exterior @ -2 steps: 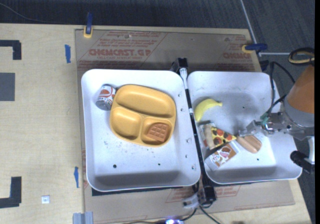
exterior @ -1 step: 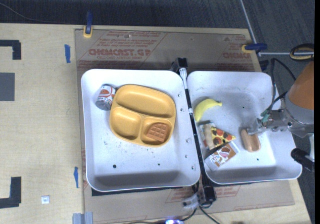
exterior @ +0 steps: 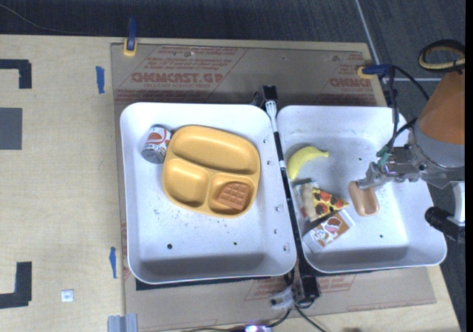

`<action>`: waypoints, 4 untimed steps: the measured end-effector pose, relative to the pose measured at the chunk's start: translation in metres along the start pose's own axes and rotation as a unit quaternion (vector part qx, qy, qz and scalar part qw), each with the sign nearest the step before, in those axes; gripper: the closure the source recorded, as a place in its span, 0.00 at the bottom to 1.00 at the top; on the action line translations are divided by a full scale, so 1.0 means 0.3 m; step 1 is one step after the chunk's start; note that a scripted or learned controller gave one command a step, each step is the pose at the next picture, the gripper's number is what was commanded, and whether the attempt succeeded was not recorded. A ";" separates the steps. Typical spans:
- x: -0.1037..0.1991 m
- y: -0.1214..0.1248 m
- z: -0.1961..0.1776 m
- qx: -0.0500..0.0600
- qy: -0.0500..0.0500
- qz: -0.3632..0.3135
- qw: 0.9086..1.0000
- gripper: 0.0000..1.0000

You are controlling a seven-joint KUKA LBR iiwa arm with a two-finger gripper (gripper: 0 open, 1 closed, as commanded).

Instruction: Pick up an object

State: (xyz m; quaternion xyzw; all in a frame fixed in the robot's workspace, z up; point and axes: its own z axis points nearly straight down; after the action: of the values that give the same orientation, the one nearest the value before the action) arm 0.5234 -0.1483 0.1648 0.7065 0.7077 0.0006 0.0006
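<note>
While the arm [exterior: 443,120] enters from the right edge of the frame, its gripper [exterior: 379,172] hangs over the right bin [exterior: 384,249], right-centre of the picture, just above a tan, hot-dog-like piece [exterior: 363,200]; whether it pinches anything, I cannot tell. Left of that piece lie a pizza slice [exterior: 319,202] and a small printed carton [exterior: 329,230], with a banana [exterior: 303,160] higher up. Centre-left, the left bin [exterior: 148,249] carries a yellow divided tray [exterior: 209,169] and a small can [exterior: 155,143].
</note>
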 end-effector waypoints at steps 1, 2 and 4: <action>0.225 0.045 -0.067 -0.001 0.000 0.000 1.000 1.00; 0.224 0.044 -0.067 -0.001 0.000 0.000 1.000 0.00; 0.173 -0.105 0.226 -0.022 -0.007 0.004 1.000 0.00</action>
State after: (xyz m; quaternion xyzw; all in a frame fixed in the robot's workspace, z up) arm 0.4918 -0.0963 0.0969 0.7095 0.7044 0.0112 0.0205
